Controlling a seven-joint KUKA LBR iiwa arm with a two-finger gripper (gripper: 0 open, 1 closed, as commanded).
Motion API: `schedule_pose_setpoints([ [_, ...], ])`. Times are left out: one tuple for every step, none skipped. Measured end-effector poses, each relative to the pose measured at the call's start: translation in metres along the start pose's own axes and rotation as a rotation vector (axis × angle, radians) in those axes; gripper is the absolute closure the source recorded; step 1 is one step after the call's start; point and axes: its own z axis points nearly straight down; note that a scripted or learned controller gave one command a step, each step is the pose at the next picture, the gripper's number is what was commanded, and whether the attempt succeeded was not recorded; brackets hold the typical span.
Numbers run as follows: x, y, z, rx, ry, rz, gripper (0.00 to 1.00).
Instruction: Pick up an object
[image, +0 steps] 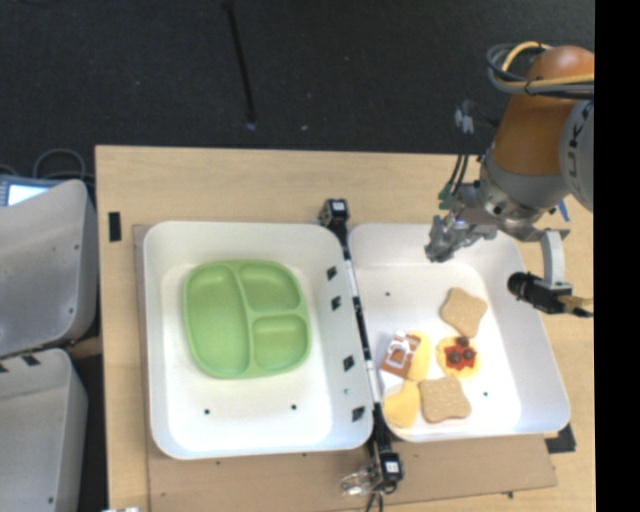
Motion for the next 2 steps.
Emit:
schedule_pose_setpoints([
  [0.057,-0.019,-0.005,-0.001,0.001,-0.002,1.0],
  [0.104,-0.044,0.009,0.001,0.001,-0.001,1.0],
])
